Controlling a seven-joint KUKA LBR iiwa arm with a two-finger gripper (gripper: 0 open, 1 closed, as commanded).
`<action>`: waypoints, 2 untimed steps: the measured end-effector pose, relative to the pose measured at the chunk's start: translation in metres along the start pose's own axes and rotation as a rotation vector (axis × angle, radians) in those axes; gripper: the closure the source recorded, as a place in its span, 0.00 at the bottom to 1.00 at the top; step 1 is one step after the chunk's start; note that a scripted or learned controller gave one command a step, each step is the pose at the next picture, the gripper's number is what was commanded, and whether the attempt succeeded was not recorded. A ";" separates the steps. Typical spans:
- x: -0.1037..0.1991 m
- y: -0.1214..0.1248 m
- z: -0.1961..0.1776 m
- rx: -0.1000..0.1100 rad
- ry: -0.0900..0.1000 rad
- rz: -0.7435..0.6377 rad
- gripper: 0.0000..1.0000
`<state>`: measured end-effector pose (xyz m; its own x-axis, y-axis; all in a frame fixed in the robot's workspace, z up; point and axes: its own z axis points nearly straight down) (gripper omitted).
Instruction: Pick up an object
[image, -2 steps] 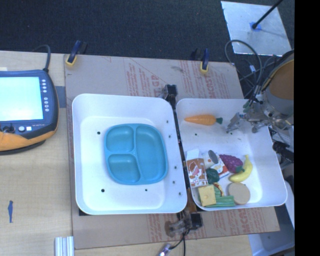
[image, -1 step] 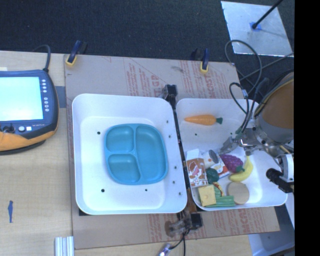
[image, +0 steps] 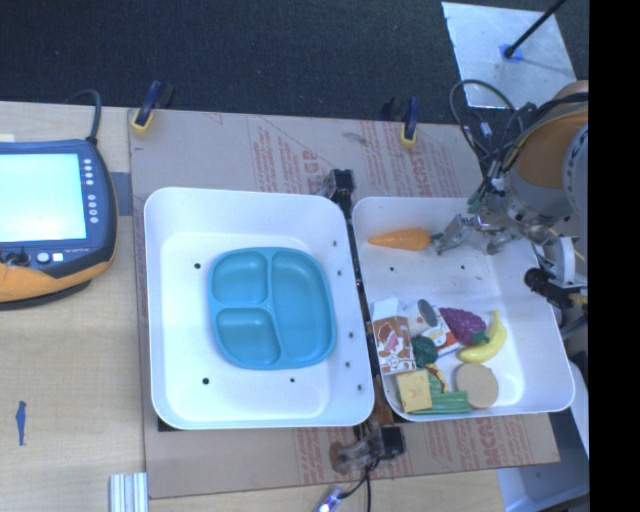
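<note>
An orange carrot (image: 400, 239) lies at the back left of the right bin (image: 500, 285). My gripper (image: 456, 236) hangs low just to the right of the carrot's thick end, very close to it and apart from the other toys. At the front of the same bin is a pile of toy food: purple grapes (image: 462, 323), a yellow banana (image: 486, 343), a round tan biscuit (image: 476, 384), a yellow cheese block (image: 413, 391), a green stick (image: 448, 403) and a printed packet (image: 391, 343).
The left bin (image: 165, 300) holds a blue divided plate (image: 270, 306). A control pendant with a screen (image: 45, 205) lies on the bench at far left. Cables and the grey-and-orange arm (image: 550, 160) crowd the right bin's back right corner.
</note>
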<state>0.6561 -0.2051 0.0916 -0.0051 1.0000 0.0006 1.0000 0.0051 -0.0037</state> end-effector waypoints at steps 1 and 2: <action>0.029 -0.073 0.000 0.001 0.000 0.001 0.00; 0.015 -0.178 0.001 0.003 0.005 -0.002 0.00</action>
<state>0.4776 -0.1912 0.0914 -0.0066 1.0000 0.0061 1.0000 0.0066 -0.0071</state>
